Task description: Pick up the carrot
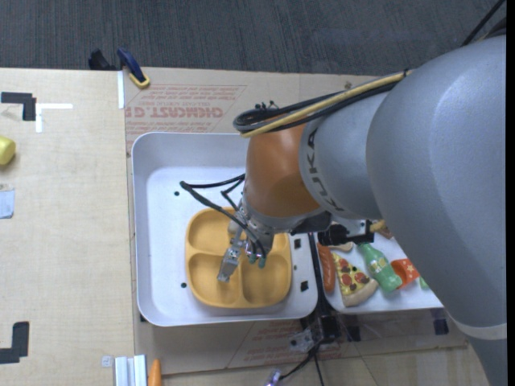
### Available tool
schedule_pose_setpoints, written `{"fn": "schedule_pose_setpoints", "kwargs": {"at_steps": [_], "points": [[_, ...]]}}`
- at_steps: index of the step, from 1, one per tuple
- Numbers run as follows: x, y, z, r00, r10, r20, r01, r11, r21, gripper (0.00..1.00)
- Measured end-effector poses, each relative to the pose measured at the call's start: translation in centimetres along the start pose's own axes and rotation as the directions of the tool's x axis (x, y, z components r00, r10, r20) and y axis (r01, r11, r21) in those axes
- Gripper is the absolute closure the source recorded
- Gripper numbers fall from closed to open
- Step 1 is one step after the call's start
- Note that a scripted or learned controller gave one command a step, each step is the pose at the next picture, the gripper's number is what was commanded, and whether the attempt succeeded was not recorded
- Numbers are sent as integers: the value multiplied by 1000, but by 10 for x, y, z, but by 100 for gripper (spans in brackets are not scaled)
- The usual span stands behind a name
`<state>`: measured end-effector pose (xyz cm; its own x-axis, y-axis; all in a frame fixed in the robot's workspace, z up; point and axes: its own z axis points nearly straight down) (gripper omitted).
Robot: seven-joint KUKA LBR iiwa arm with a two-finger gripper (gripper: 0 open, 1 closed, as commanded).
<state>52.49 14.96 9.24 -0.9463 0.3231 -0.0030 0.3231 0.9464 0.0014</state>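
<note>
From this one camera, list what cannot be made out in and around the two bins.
- Right bin: the arm covers most of it; beneath show a pizza slice, a green bottle and an orange piece, perhaps the carrot, too hidden to confirm.
- Gripper: its fingers are too small and blurred over the yellow tray to judge.
- Yellow thing: cut by the left edge.
- Orange thing: cut by the bottom edge.

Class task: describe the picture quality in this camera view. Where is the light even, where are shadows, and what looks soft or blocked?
Camera view: even overhead light; soft shadow on the left white bin wall; the grey arm, close to the lens, looks soft and blocks part of the right bin; the yellow tray shows no harsh glare; the gripper is small and slightly blurred.
</note>
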Motion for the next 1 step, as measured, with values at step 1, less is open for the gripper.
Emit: {"fn": "schedule_pose_setpoints", "kwargs": {"at_steps": [1], "points": [[0, 3, -11, 1000, -5, -1, 5, 1000, -3, 100]]}}
